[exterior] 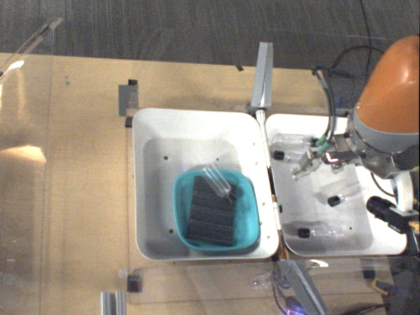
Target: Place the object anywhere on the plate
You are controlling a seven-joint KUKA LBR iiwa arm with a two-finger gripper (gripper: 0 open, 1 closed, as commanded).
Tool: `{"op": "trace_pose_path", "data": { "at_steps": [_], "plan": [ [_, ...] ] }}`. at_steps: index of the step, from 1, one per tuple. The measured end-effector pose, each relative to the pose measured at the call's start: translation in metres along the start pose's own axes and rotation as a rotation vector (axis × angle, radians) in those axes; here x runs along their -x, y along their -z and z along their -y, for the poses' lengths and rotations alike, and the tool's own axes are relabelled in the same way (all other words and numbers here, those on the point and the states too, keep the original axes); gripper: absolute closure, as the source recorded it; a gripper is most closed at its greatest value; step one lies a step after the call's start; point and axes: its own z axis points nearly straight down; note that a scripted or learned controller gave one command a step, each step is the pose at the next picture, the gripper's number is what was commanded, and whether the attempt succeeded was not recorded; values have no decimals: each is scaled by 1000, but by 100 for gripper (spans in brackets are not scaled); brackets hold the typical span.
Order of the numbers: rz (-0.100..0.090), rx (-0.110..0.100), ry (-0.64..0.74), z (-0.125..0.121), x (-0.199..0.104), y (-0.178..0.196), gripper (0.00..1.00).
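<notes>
Gripper [308, 165] over right white bin [387, 245], finger state impossible to tell; teal square plate [246, 231] lies well left; 1 clear capped tube [341, 197] just right, long axis left-right.

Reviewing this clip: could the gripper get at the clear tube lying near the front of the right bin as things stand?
Probably yes. The clear tube lies alone on the right bin floor, nothing over it, and the gripper hovers over that same bin, farther back. The tube's closeness to the front wall could make grasping awkward.

Clear tubes [325, 230] in right bin [367, 247]
</notes>
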Motion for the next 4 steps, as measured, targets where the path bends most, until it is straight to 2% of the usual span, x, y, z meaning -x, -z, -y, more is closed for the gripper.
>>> {"op": "trace_pose_path", "data": {
  "at_steps": [1, 2, 3, 4],
  "plan": [
    [4, 3, 4, 23, 99, 114, 0],
    [6, 2, -106, 31, 159, 150, 0],
    [11, 10, -95, 27, 157, 162, 100],
    [2, -3, -116, -39, 134, 111, 100]
  ]
}}
